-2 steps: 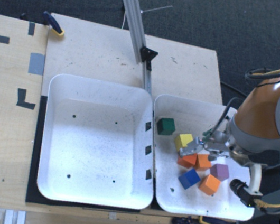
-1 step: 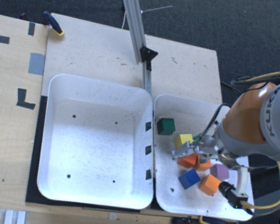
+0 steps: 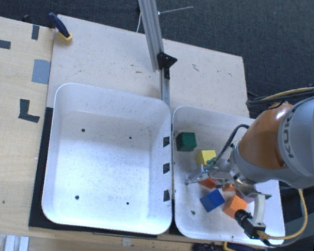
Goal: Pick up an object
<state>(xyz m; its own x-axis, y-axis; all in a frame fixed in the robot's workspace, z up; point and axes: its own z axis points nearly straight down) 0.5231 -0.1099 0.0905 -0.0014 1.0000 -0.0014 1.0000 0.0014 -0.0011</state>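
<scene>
The right bin [image 3: 185, 220] holds a green block [image 3: 186, 141] near its back left, a yellow block [image 3: 206, 157], a blue block [image 3: 211, 201] and an orange block [image 3: 234, 206]. A reddish piece [image 3: 208, 183] peeks out under the wrist. My gripper [image 3: 212, 178] hangs low over the middle of this bin, between the yellow and blue blocks, with the orange-banded wrist above it. The wrist hides most of the gripper.
The left bin [image 3: 59, 135] sits beside the right one, sharing a middle wall. A slanted metal rail [image 3: 153, 25] crosses the bench from the top. A blue and yellow tool [image 3: 60, 27] lies at the bench's far left corner. Cables trail at the right.
</scene>
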